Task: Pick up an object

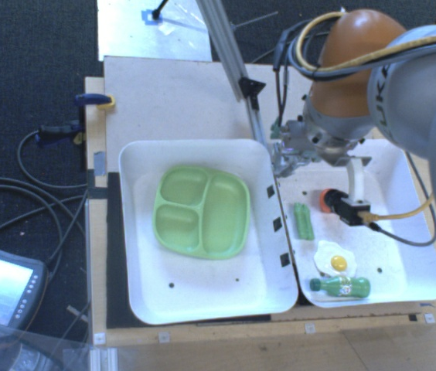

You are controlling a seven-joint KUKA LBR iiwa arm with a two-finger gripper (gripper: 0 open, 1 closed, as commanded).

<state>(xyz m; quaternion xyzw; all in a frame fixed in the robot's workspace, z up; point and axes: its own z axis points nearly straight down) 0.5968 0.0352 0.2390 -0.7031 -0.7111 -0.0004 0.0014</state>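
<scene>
Gripper (pixel 282 161) hangs over the right bin's (pixel 403 246) far-left corner near 1 green stick (pixel 303 221), seemingly lining up a pick; claw state cannot be told.

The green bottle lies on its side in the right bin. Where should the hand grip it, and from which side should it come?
Grip the green bottle at mid-body, probably from straight above, closing across its narrow width. It lies flat, long axis left to right, with the fried egg and the bin's front wall close by, so a sideways approach looks cramped.
</scene>
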